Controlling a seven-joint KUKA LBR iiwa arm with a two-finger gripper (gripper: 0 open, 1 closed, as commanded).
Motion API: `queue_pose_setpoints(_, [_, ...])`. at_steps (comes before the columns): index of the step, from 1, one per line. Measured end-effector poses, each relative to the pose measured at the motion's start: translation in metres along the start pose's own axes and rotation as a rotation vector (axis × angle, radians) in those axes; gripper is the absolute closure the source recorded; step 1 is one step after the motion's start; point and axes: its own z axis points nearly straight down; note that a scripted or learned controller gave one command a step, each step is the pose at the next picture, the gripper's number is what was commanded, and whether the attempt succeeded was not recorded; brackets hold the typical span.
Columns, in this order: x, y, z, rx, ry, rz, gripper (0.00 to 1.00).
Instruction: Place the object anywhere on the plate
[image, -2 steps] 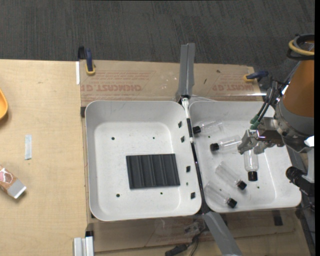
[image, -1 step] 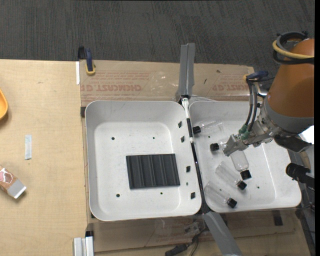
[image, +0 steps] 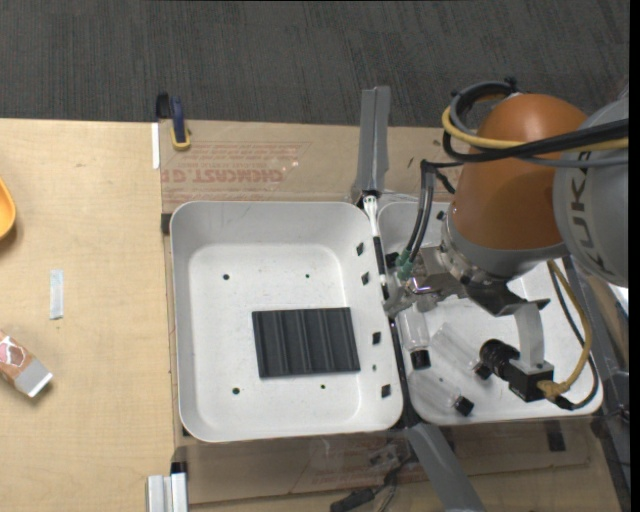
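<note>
The grey arm (image: 590, 200) is reaching in from the right, and its orange band (image: 510, 170) is hanging over the far part of the right bin (image: 440, 405). The gripper (image: 413, 318) is sitting low at that bin's left wall, just beside the divide between the two bins. It is tangled among brackets and cables, so whether it is spread or closed cannot be told, and nothing can be seen held in it.

The plate (image: 305, 342), a dark ridged rectangle, is lying flat on the floor of the left bin (image: 200, 300), slightly toward the near side and with nothing resting on it. The object is not lying on the plate. A small dark piece (image: 420, 357) is lying just near of the gripper in the right bin, and another small dark piece (image: 463, 405) is lying nearer still. Which of these is the object cannot be told.

A yellow cable (image: 572, 375) is looping along the arm's near side. On the brown worktop (image: 80, 440), well to the left of the bins, a grey strip (image: 56, 295) and a brown-and-white packet (image: 22, 365) are lying apart from each other. An orange thing (image: 5, 212) is poking in at the left edge. A blue clamp (image: 177, 120) is gripping the far edge of the worktop.
</note>
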Motion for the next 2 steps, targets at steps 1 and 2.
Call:
queue_pose_setpoints(1, [0.076, 0.003, -0.001, -0.001, -0.001, -0.086, 1.00])
queue_pose_setpoints(2, [0.086, 0.005, -0.011, -0.001, -0.002, -0.209, 1.00])
